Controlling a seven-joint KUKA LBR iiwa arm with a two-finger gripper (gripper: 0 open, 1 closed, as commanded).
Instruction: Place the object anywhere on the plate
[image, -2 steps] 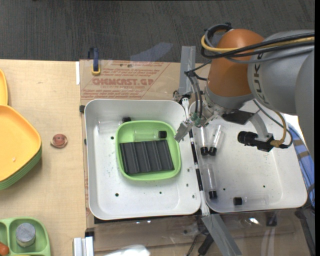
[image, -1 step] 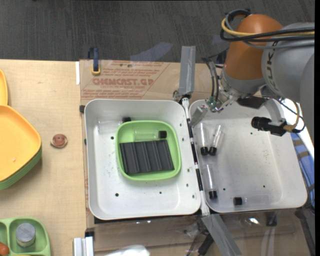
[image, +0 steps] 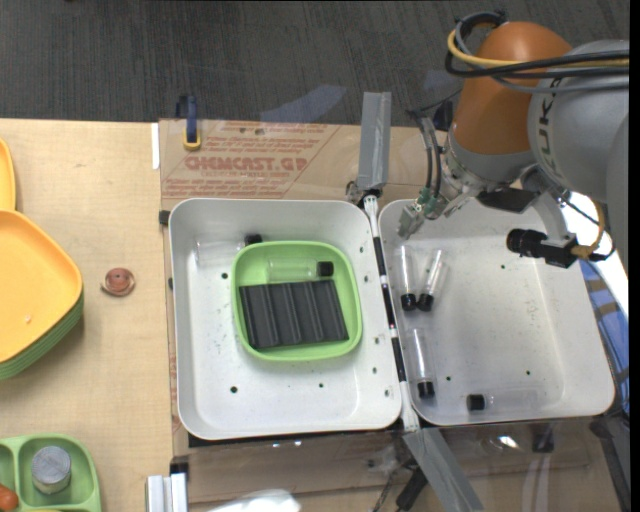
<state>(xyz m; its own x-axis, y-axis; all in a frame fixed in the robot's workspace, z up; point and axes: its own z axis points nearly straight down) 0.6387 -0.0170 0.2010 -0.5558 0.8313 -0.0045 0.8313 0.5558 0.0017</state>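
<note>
A green plate (image: 346, 300) lies in the left white bin (image: 200, 390). On it rest a dark grey ribbed block (image: 293, 312) and, along its far side, a clear tube with a black cap (image: 303, 268). In the right bin (image: 540, 380), two more clear black-capped tubes (image: 431, 278) lie side by side near the left wall. A third tube (image: 420, 366) lies closer to the front. My gripper (image: 416, 214) hangs over the right bin's far left corner, just beyond the pair of tubes and well right of the plate. I see nothing held in it.
A small black piece (image: 252, 240) lies in the left bin beyond the plate, and another (image: 476, 402) near the right bin's front. The arm's black attachment (image: 540, 243) juts over the right bin. Yellow plates (image: 30, 290) and a green tray (image: 50, 470) stand on the bench to the left.
</note>
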